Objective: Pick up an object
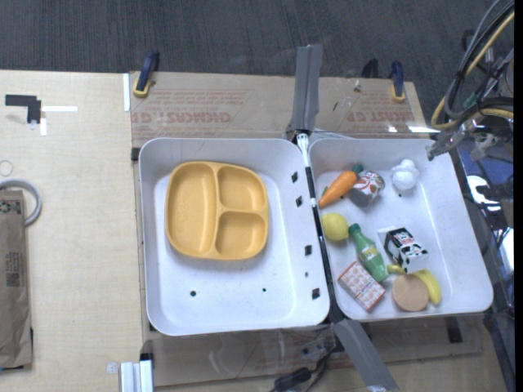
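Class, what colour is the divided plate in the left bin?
The divided plastic plate is yellow-orange, seen in the camera view.

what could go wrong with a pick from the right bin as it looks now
1. The green bottle, patterned box, black-and-white carton, banana and tan disc sit packed together, so a descent may nudge a neighbour or catch two.
2. The lemon and carrot lie near the divider wall; the end effector may strike it.
3. The lemon looks round and may roll away.

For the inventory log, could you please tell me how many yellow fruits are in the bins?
2: a lemon by the right bin's left wall, and a banana at its front right, beside a tan disc.
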Controlling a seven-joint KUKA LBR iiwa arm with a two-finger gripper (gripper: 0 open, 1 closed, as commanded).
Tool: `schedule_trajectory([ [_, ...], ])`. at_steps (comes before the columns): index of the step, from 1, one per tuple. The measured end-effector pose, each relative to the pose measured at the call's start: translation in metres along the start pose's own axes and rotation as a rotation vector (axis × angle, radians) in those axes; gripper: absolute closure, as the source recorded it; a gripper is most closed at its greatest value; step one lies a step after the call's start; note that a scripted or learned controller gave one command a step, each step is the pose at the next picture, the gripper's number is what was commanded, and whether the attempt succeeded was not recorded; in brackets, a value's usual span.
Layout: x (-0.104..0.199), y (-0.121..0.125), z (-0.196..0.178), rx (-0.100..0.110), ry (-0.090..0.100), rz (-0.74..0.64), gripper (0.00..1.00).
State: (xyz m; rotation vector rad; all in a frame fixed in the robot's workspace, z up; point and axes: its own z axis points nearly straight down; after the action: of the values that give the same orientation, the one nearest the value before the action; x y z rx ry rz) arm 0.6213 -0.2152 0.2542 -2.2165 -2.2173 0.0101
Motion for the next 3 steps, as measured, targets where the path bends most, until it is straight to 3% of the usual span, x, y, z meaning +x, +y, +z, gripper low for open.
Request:
schedule_trajectory([
  [1,0.052,0.028,0.146,-0.003,-0.001,-0.094,0.0],
  [2,0.142,-0.01,0.067,-0.002,-0.002,-0.297,0.0],
  [3,0.114,-0.085,0.165,-0.001,0.0,-0.303,0.0],
])
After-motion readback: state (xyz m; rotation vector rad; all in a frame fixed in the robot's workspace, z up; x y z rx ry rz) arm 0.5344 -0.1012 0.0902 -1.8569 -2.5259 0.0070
